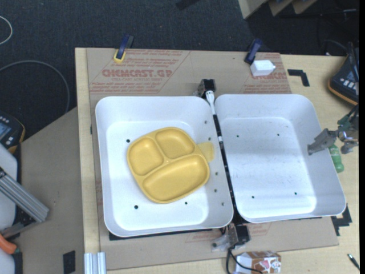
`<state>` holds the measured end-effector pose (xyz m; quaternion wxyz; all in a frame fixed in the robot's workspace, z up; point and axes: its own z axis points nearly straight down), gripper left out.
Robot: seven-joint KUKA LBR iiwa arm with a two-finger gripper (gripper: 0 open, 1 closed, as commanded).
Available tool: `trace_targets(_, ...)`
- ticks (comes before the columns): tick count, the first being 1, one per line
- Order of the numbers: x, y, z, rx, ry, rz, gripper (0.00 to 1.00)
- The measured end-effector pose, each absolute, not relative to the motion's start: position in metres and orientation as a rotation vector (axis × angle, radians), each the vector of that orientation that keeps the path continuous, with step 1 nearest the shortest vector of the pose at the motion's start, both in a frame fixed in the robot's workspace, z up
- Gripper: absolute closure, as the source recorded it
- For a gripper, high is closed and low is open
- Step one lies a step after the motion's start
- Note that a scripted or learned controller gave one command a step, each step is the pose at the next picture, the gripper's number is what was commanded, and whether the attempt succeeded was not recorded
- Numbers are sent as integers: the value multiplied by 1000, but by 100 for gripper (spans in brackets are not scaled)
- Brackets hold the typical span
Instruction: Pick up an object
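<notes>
Gripper (326, 142) sits at right edge of right bin (268, 207), grey metal w/ green bits beside it; can't tell how far open it is, nothing visibly held. Right bin is shallow white plastic, rounded corners, small dark dots on its floor. Left bin (111, 153) is the same type, touching it at centre. Yellow plate (167, 163) lies flat in left bin, glossy plastic, rounded, 3 compartments, well apart from gripper, across the right bin.

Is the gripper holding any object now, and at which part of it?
Nothing is held: the gripper is over the right bin's edge, and the yellow plate lies in the left bin.
</notes>
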<state>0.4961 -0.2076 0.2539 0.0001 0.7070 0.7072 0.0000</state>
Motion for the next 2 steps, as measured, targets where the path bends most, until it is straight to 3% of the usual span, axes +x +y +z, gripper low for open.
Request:
trace_targets(1,488,-138,378,2205,2223,11,0)
trace_targets(2,485,-32,485,2198,2230,21,0)
